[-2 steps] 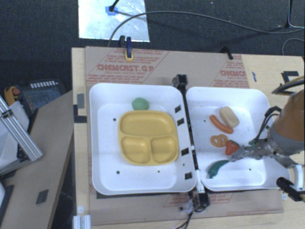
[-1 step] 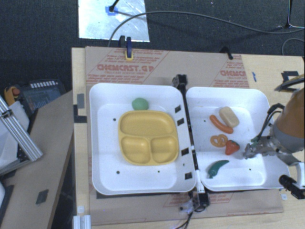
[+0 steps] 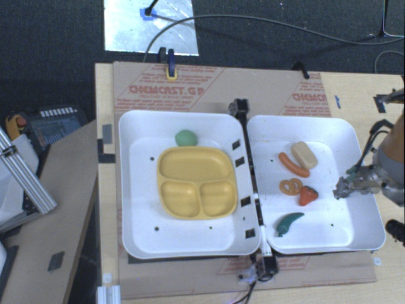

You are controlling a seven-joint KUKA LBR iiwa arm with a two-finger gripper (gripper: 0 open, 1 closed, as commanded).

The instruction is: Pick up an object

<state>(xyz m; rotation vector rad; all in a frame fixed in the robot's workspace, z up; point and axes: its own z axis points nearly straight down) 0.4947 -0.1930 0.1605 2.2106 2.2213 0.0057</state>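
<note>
Arm (image 3: 391,163) cut off at right edge; gripper (image 3: 345,187) perhaps blurred.

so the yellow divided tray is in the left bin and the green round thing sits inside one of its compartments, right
Not quite. The camera view shows the yellow divided tray in the left bin, but the green round thing is not in a compartment: it lies on the bin floor just beyond the tray's far edge.

Right bin (image 3: 329,233) near corner bare, food cluster (image 3: 297,173) crowding its left half
</note>
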